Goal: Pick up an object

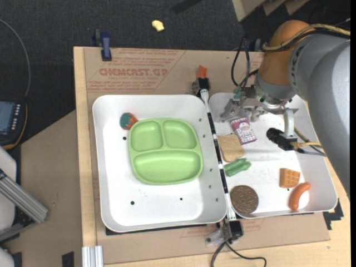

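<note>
Where fingers vanish (blurred), claw [245, 109] over purple packet [243, 130]

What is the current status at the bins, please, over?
Gripper low over right white bin, far end. Small purple-and-white packet just below it, not gripped. Tan bread slice and green bean pod lie close by.

Two bins side by side on bench [83, 149]. Left bin [111, 193]: divided plate [164, 151] centre, ball [128, 120] at its 10 o'clock. Right bin [317, 196]: packet [243, 130] at 12, bread slice [230, 147] below it, pod [236, 166] under that, round cookie [244, 198] at 7, waffle [289, 177] and sausage [299, 196] at 4.
</note>
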Robot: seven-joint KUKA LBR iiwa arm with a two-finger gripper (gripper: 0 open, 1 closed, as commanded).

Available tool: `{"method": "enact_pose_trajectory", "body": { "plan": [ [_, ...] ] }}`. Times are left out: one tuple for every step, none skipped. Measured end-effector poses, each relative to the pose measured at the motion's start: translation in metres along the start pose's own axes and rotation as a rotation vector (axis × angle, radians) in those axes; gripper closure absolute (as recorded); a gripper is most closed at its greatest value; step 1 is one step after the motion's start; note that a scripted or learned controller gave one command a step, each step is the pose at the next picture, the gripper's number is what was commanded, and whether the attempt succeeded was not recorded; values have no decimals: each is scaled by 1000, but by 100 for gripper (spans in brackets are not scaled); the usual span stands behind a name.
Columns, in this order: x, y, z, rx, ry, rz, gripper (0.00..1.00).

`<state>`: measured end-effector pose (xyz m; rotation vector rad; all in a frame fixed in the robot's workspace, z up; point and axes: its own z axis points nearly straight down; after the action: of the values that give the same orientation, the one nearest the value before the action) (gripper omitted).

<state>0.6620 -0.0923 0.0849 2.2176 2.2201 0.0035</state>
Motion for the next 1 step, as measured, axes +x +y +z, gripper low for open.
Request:
{"method": "enact_pose_trajectory", "body": {
  "plan": [
    [-13, -45, 0, 9, 2, 3, 0]
  ]
}}
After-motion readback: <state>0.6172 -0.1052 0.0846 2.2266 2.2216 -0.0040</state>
